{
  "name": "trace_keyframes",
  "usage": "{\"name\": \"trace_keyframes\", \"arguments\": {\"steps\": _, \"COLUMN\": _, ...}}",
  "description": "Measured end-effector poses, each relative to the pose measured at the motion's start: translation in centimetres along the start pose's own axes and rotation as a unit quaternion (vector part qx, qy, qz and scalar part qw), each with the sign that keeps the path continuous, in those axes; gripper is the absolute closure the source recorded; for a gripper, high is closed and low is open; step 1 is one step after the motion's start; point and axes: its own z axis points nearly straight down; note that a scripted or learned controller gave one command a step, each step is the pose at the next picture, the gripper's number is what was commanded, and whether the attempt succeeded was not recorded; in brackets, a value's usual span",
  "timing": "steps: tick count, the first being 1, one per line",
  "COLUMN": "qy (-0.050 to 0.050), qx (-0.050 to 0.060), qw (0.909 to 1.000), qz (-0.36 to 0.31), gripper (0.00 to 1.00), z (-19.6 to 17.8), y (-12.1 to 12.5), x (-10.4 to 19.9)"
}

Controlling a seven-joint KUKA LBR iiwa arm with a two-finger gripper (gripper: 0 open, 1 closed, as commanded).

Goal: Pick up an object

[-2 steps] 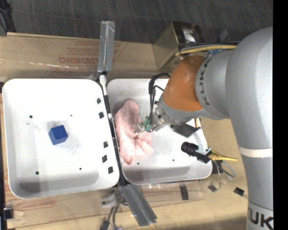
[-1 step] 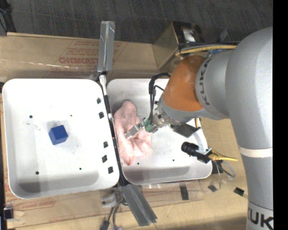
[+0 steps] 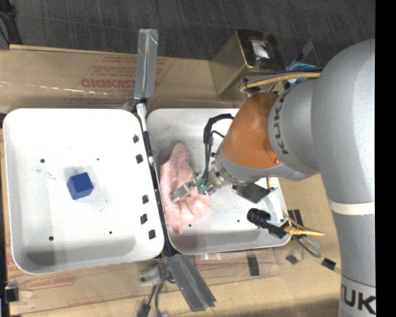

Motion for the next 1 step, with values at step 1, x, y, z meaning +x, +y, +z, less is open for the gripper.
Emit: {"name": "trace_keyframes", "arguments": {"steps": 1, "qy": 0.002, "qx": 0.002, "qw": 1.0000, "qz": -0.002, "gripper": 1.00, "z": -0.92, "y": 0.06, "x": 0.11}}
